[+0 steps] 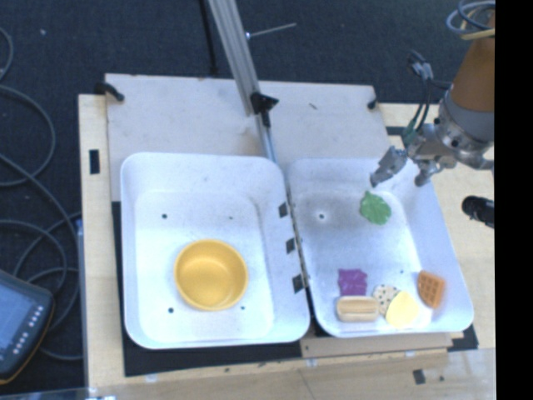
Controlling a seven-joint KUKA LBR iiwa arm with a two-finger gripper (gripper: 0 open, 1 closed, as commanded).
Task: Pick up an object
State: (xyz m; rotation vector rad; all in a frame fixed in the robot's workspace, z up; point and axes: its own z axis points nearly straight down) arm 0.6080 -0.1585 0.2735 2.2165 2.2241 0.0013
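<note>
Surface: a pale wooden bench (96, 223) stands on a dark floor, with black cables (33, 140) looping over the floor at the left and the corner of a grey handheld screen unit (21, 323) at the lower left. A lighter board covers the rear of the bench top. A slanted aluminium rail (237, 44) runs from the top edge down to the junction between the bins.

Two shallow white plastic bins sit side by side. The left bin (150, 182) contains a round yellow plastic bowl (211, 274), upright, in its near half. The right bin (333, 198) contains a group along its near edge: a purple block (352, 281), a tan bread-roll shape (357, 308), a small speckled cookie-like disc (384, 295), a pale yellow rounded piece (403, 310) and an orange waffle-patterned piece (430, 288). The roll, disc and yellow piece lie touching or just beside one another.

The small green crumpled object (376, 207) lies alone in the far half of the right bin, well apart from that group.

The two-finger grey gripper (406, 170) hangs over the far right corner of the right bin. Its fingers (388, 167) are spread apart, with nothing between them. The green object lies just below and slightly left of the nearer fingertip, close but not between the fingers; contact cannot be determined.
</note>
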